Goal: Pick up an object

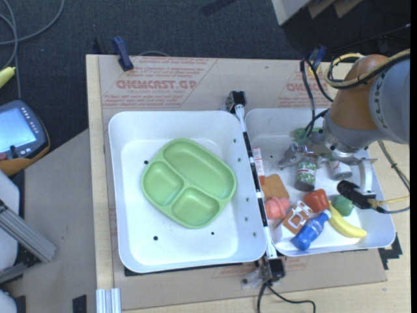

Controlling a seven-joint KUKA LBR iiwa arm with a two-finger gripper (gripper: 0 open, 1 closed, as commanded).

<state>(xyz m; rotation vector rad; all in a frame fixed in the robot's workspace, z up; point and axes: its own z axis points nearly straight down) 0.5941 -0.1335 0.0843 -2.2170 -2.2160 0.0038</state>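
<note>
The two-finger metal gripper (306, 156) hangs low in the right white plastic bin (384, 230), its fingers splayed either side of one small green-patterned jar (306, 172), though whether they touch it I cannot tell. Around it lie one yellow toy banana (345, 225), one blue plastic bottle (310, 233), one small green lump (343, 206), one red block (317, 200), one pink toy (277, 207) and one orange-brown slab (274, 186). The left white plastic bin (130, 240) holds one light green three-compartment plate (189, 182)
</note>
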